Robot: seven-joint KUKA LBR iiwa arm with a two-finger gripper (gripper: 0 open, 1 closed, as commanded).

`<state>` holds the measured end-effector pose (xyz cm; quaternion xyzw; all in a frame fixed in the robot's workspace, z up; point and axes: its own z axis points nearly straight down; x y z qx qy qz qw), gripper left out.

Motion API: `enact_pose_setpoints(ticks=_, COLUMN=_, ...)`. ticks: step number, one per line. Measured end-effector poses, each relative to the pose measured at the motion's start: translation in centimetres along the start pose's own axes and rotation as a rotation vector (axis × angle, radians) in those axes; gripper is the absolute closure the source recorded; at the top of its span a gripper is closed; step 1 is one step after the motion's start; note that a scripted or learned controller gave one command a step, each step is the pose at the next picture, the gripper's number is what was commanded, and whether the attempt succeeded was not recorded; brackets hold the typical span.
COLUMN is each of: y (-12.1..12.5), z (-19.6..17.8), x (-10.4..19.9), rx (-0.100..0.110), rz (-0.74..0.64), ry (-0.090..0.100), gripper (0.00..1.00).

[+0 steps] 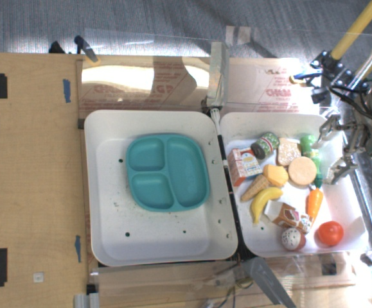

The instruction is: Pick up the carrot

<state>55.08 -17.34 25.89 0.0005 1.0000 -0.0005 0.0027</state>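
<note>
The carrot [314, 203] lies in the right bin [354, 201], near its right side, orange body pointing down with green leaves at the top. Just above it sits a round tan slice [302, 171]; below it a tomato [329, 233]; to its left a brown carton [290, 216] and a banana [263, 202]. Further left are a cone [254, 186], a cheese wedge [276, 175] and a pink box [244, 162]. The gripper [337, 147] hangs over the bin's right rim, above and right of the carrot and apart from it. Its two fingers stand spread, nothing between them. The arm slants in from the upper right. The left bin [102, 185] holds a teal tray [168, 172]
</note>
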Motion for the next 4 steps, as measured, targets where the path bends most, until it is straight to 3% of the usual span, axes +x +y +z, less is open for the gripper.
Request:
enact_pose_setpoints(ticks=1, y=-2.9, z=10.6, x=2.5, rx=-0.004, rz=-0.055, ry=0.012, gripper=0.00)
enact_pose_setpoints(ticks=2, y=-3.4, z=16.1, x=1.0, rx=0.002, rz=-0.025, ry=-0.005, gripper=0.00)
enact_pose_setpoints(ticks=3, y=-3.2, z=15.1, x=0.8, rx=0.002, rz=-0.028, ry=-0.008, gripper=1.00)
enact_pose_setpoints(ticks=4, y=0.1, z=4.8, x=1.7, rx=0.002, rz=0.028, ry=-0.011, gripper=1.00)
